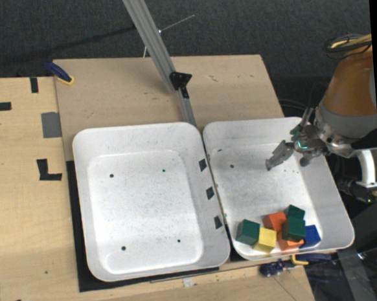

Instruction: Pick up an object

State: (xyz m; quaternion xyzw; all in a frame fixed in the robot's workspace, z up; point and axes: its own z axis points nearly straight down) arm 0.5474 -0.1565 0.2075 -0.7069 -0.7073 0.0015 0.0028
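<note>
A: In what state is the tool (pixel 291 153) seen?

B: It is spread apart, and nothing is held between its fingers. It is seen above the right bin (pixel 240 142).

A: Where are the blocks (pixel 279 230)?

B: They are piled below the tool, toward the near edge. They are judged light, stiff and smooth. The green block (pixel 248 231) could be gripped on two flat opposite sides.

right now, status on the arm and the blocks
Two-finger gripper open, nothing held, over right white bin. Coloured blocks piled at its near edge. Nothing between.
</note>
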